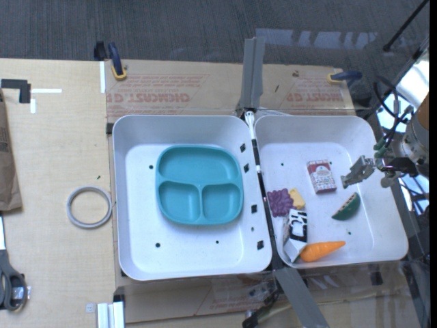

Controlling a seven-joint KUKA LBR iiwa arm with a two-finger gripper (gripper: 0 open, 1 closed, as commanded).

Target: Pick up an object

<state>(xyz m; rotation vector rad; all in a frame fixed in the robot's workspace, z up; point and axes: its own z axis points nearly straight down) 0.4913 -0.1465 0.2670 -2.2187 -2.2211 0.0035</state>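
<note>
Watermelon slice [346, 206] is my nearest candidate: it lies on the floor of the right bin [321, 132], close to the right wall, just below and a touch left of my gripper [362, 169] as the camera sees it. Its long axis runs diagonally, lower-left to upper-right. Red carton [321, 176] sits further left of me, near mid-bin, roughly upright in view. Carrot [321, 251], black-and-white pack [296, 225], purple grapes [278, 201] and a yellow piece [296, 198] cluster toward the bin's left and front wall, well apart from me. My gripper hangs over the bin holding nothing; whether the jaws are parted I can't tell from this angle. Teal plate [200, 185] in the left bin [130, 183] is farthest off.
</note>
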